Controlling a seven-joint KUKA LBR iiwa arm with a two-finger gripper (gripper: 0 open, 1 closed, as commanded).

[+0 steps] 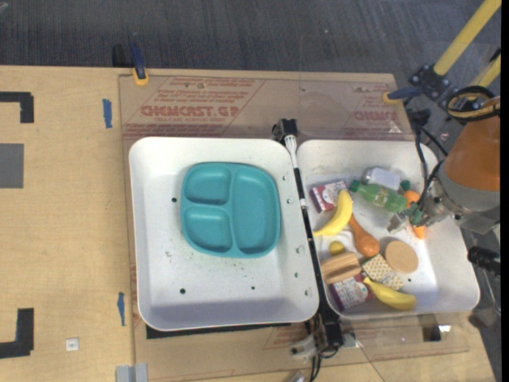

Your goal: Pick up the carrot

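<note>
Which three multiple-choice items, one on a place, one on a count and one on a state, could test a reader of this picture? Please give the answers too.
1. Where does the teal divided plate lie?
A. left bin
B. right bin
C. on the bench outside the bins

2. How many bananas are in the right bin?
A. none
B. one
C. two

3. How does the green bottle rest?
A. upright
B. on its side
C. on the plate

Answers:
1 A, it sits in the left bin.
2 C, one banana is near the divider, another banana near the front wall.
3 B, it lies flat among the items.
</note>
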